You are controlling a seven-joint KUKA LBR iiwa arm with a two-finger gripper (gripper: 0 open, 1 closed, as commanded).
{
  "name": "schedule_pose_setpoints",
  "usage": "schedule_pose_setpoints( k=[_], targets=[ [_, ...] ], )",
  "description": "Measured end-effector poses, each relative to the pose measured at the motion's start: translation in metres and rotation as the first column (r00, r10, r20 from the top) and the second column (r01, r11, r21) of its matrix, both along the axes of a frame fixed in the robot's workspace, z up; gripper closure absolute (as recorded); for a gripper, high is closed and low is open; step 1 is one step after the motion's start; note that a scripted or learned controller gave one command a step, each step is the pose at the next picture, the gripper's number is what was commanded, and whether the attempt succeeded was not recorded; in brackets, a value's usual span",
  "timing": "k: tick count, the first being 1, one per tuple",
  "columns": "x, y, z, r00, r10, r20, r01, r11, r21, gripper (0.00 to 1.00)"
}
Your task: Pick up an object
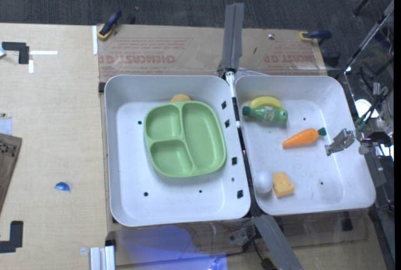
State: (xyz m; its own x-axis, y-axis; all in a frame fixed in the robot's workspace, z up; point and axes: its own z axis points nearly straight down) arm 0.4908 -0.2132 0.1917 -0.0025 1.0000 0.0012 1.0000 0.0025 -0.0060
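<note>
The claw [340,142] hangs low over the right side of the right bin [351,195], just beside the leafy end of the carrot [301,138], and I cannot tell how it is set. In that bin also lie a banana [265,101] touching a green bottle [265,114], a white ball [262,182] and a yellow block [283,185]. A green divided plate [185,138] fills the left bin [119,156].

A robotics lab: plywood bench [44,137], clamped cardboard [163,49], two white bins [119,156] of toy food.
</note>
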Motion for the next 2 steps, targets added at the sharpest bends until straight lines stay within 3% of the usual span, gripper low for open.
schedule_pose_setpoints(
  k=[1, 2],
  targets=[
    [0.071, 0.031, -0.102, 0.979, 0.202, 0.004, -0.202, 0.979, -0.001, 0.00],
    [0.096, 0.056, -0.102, 0.987, 0.162, 0.003, -0.162, 0.987, -0.001, 0.00]
  ],
)
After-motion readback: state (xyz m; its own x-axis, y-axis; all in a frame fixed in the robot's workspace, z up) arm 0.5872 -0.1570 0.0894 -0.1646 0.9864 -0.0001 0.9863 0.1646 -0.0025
